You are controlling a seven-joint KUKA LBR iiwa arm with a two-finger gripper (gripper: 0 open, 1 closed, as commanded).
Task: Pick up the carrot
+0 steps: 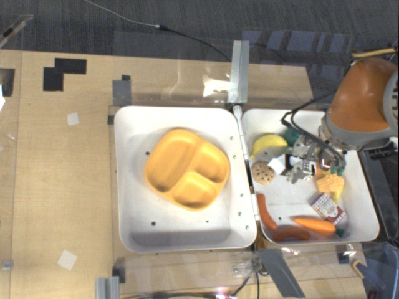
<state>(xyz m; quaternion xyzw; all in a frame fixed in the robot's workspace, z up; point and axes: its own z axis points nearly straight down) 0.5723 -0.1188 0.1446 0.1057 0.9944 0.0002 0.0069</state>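
The carrot (316,225), orange with a green stem end at its right, lies flat near the front edge of the right bin (368,223). My gripper (300,167) hangs over the middle of the same bin, well behind the carrot and a little to its left. Nothing shows between the fingers, and wiring and metal parts blur their stance.
A yellow divided plate (186,167) sits in the left bin (131,229). The right bin also holds a yellow banana (269,144), a cookie (264,172), a red sausage (267,213), a waffle piece (330,183) and a small printed packet (328,208) just behind the carrot.
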